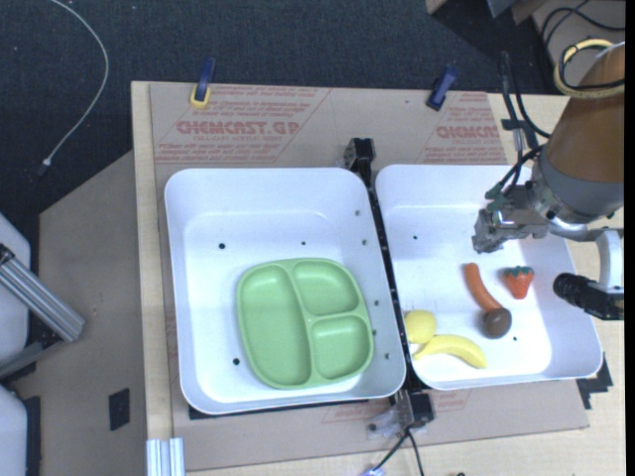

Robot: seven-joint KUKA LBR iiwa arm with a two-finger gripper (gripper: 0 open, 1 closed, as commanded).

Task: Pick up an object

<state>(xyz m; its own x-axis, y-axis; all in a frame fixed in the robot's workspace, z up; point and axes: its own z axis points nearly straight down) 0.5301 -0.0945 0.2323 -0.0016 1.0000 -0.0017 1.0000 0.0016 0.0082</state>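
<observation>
Orange plastic, moulded as a toy sausage or carrot (478,285), is the item I take as the likeliest pick. Camera view: it lies slanted on the floor of the right bin (437,206), just below the end effector (501,228), which hangs over the upper right of that bin. I cannot tell from this angle how the end effector is set, and nothing shows in its grip. Just right of the orange piece sits a toy strawberry (518,282); below it a brown rounded piece (495,321); further down and to the left, a banana (451,350) touching a yellow lemon (420,324). The left bin (198,206) carries a green divided plate (303,321). I judge the orange piece light, stiff and somewhat slick; I would close across its narrow middle, square to its long axis.
</observation>
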